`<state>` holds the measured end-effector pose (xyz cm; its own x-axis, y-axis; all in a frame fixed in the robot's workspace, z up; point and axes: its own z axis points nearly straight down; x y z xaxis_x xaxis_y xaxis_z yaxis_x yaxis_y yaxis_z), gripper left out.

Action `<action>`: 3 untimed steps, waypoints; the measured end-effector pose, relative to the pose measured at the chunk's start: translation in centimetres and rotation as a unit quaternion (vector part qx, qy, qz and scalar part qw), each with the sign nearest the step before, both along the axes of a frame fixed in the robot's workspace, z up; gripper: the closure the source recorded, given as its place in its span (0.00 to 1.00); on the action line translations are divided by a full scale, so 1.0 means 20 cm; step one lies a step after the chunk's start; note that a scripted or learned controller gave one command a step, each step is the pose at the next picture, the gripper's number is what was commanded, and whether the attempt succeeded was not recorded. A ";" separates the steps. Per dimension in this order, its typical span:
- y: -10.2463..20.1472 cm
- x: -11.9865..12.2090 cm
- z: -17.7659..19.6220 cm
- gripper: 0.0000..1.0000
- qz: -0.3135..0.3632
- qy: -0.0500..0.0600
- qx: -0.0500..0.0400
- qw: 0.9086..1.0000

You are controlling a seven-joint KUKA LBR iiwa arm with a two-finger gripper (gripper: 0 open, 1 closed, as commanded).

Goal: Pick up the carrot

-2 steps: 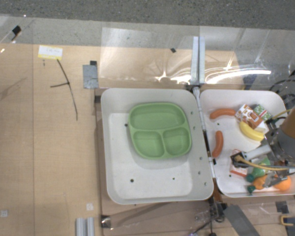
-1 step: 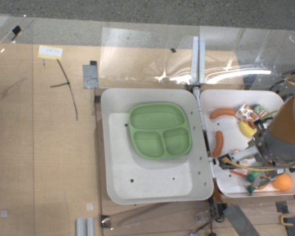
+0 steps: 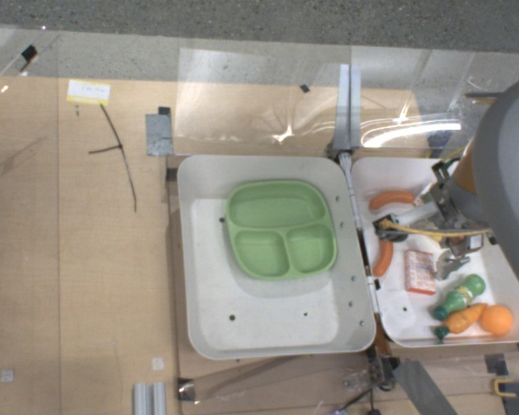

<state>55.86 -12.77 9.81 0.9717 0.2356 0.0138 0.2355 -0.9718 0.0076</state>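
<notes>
Seen from above, two white bins sit side by side. The left bin (image 3: 199, 318) holds a green divided plate (image 3: 281, 229). In the right bin (image 3: 389, 322), the carrot (image 3: 464, 320) lies near the front edge, between a green bottle (image 3: 461, 295) and an orange (image 3: 496, 320). The gripper (image 3: 454, 253) hovers behind it, nothing visibly grasped; its opening cannot be told. This looks like the approach; next it must come forward and down over the carrot.
</notes>
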 end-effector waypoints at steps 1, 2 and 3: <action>-0.25 -0.27 0.39 0.00 0.087 0.007 0.001 0.996; -0.38 -0.50 0.01 0.00 -0.011 0.008 0.003 1.000; -0.38 -0.50 0.01 0.00 -0.011 0.007 0.003 1.000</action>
